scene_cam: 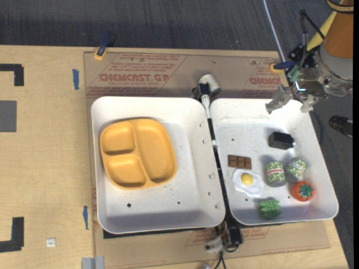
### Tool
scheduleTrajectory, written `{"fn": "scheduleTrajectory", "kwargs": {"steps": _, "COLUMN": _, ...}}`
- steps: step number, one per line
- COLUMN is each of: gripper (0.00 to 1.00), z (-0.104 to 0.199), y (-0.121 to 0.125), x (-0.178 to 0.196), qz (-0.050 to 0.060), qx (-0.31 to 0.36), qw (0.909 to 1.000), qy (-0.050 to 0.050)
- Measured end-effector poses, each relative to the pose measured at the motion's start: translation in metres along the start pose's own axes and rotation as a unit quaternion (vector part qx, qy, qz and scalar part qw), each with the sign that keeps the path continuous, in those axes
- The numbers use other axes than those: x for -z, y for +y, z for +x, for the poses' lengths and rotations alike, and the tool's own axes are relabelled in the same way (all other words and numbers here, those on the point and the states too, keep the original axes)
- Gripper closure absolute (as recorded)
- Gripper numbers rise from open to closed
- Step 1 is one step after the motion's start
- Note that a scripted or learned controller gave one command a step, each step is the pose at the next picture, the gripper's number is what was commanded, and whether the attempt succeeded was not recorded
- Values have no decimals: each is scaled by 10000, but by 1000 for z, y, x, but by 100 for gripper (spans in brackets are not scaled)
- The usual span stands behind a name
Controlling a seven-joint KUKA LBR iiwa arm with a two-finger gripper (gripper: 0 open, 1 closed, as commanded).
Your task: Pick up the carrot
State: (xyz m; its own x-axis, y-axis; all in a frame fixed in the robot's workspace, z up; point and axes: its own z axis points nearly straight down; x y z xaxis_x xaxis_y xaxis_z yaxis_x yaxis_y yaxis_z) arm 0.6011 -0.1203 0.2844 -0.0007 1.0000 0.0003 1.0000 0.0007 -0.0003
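orange-red carrot lies well apart from the wide, empty jaws, nearer the camera.

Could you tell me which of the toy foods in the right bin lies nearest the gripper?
The chocolate bar: it lies higher in the right bin than the egg, the green-and-white pieces and the tomato, so closest of the foods to the gripper; only the black block is nearer.

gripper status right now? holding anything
gripper: fingers spread open with nothing between them, at the far right corner of the right bin, away from the toy food.
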Motion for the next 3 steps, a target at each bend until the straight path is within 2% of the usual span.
{"fn": "scheduleTrajectory", "kwargs": {"steps": 1, "gripper": 0, "z": 86, "y": -35, "x": -100, "qz": 5, "qx": 765, "qw": 9971, "qy": 2}}
{"fn": "scheduleTrajectory", "kwargs": {"steps": 2, "gripper": 0, "z": 116, "y": -122, "x": -100, "qz": 9, "qx": 1041, "qw": 9946, "qy": 4}}
{"fn": "scheduleTrajectory", "kwargs": {"steps": 3, "gripper": 0, "z": 80, "y": -71, "x": -81, "qz": -17, "qx": 2367, "qw": 9716, "qy": -7}}
